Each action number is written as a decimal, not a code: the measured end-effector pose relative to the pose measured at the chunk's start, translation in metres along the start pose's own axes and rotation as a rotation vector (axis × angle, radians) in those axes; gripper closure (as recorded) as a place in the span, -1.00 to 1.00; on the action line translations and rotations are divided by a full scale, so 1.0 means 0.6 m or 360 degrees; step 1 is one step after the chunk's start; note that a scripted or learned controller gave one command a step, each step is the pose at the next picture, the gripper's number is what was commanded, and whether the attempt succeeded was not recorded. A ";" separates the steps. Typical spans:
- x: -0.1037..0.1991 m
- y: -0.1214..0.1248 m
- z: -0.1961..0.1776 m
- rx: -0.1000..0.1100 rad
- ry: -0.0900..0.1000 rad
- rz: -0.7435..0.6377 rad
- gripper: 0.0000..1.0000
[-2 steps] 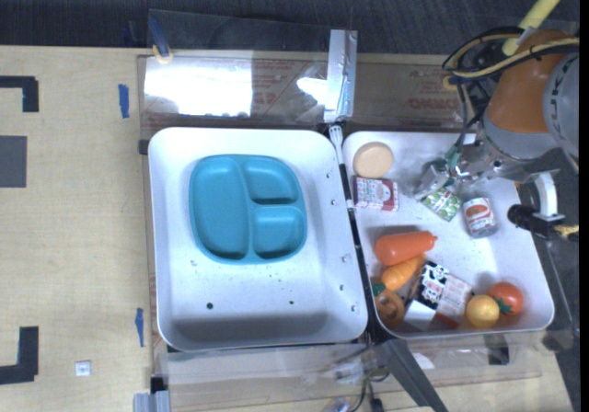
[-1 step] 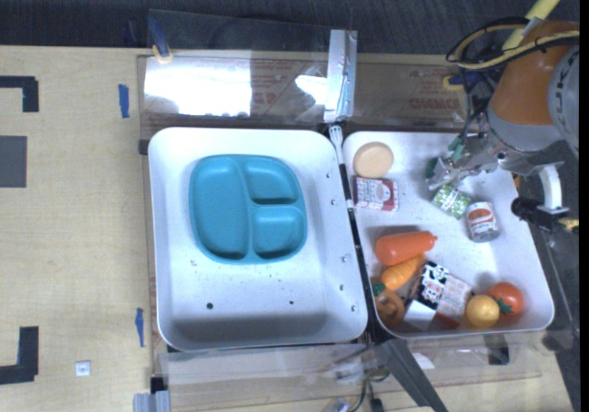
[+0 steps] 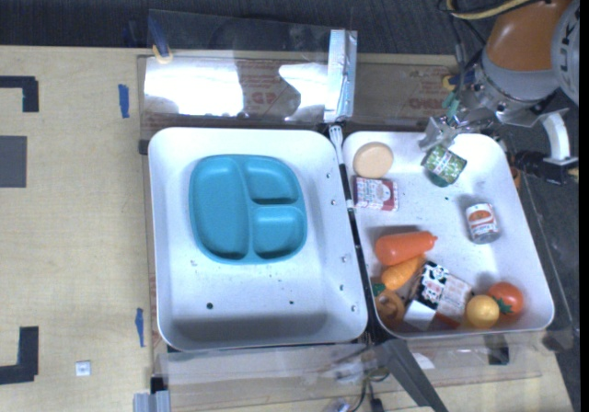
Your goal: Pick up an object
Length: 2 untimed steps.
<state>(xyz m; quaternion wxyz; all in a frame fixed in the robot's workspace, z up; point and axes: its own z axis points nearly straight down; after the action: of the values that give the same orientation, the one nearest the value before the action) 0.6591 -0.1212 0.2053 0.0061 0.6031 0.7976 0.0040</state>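
A: Camera view entry. Tool [image 3: 445, 138] sits at the far corner of the right bin [image 3: 529, 245], grey arm [image 3: 529, 42] reaching in above it. A small green packet [image 3: 444, 165] hangs directly below the tool tip.

B: Is the packet between the fingers?

A: It appears so. The packet's top edge meets the metal tips and it sits tilted, as if hanging rather than lying flat. I judge the tool closed narrow on it, though the contact is small and partly blurred.

B: Why that corner?

A: Probably because the packet lay apart from the crowd there, giving the fingers room on both sides.

B: What is around it?

A: Just beside the tool, toward the other bin, a round tan disc [image 3: 373, 160] and a red-and-white sachet [image 3: 375, 193]. Nearer the camera from the tool, a small can [image 3: 481, 222]. Well apart, at the near end, a carrot [image 3: 403, 246], a cow-print carton [image 3: 436, 289], a lemon [image 3: 482, 310] and a tomato [image 3: 507, 297] crowd together.

B: Obstructions?

A: The bin wall is close behind the tool; a lift straight up looks free. The left bin [image 3: 175, 217] holds a blue divided tray [image 3: 247, 207], well apart.
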 end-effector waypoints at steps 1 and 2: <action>-0.022 -0.080 -0.069 0.0016 0.0003 0.0103 1.00; -0.062 -0.004 0.006 0.0015 0.0006 -0.0451 1.00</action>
<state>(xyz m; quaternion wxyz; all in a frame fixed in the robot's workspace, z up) 0.6673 -0.1577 0.2016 0.0024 0.4845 0.8748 0.0004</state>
